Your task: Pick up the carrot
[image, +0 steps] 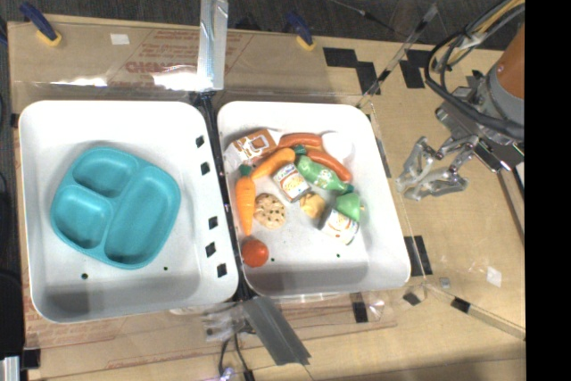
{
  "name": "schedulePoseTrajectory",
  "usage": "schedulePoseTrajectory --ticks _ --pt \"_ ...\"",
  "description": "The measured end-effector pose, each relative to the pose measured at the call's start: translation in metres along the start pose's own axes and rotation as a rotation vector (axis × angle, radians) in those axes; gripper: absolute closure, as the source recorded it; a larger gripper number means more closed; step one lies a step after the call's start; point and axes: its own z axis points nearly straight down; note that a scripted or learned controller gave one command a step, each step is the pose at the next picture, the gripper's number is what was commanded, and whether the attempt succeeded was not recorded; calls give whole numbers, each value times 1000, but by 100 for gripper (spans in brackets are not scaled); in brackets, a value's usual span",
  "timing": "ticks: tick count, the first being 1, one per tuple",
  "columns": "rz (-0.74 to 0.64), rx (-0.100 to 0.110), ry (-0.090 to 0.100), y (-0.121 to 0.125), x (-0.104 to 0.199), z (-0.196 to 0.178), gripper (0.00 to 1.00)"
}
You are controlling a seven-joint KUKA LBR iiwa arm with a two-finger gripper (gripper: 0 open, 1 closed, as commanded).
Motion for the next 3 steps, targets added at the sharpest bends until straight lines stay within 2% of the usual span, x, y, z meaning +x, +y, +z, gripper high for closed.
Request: schedulePoseTrajectory --ticks 1,2,3 --pt "-213 10 -3 0 2 -103 100" --pt "-571 -4 0 3 2 44 100" --pt "-671 14 0 3 4 -73 100"
